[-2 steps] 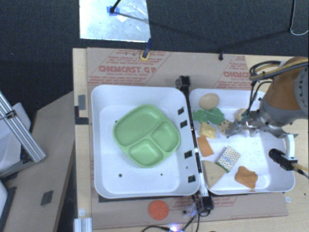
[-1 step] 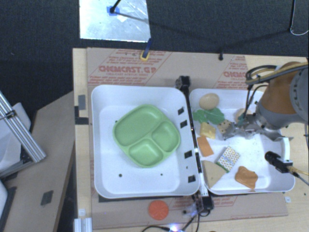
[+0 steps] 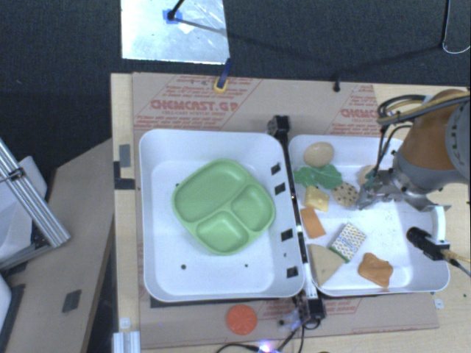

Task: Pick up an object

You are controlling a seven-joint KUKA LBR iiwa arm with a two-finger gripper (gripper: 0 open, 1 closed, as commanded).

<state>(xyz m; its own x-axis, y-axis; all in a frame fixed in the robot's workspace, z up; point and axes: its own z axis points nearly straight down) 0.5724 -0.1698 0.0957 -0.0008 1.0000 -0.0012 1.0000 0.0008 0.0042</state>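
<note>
The gripper hangs low in the right bin, its grasp impossible to tell; the spotted cracker just beside it could be nudged aside.

In the right bin in front of me lie several small toy foods, all flat on the white floor. A tan egg-shaped piece sits at the far left corner, with a green leafy piece just beside it. Below come a yellow cheese square, a speckled brown cracker, an orange wedge, a patterned green-and-white block, a beige wedge and an orange-brown chunk.
</note>
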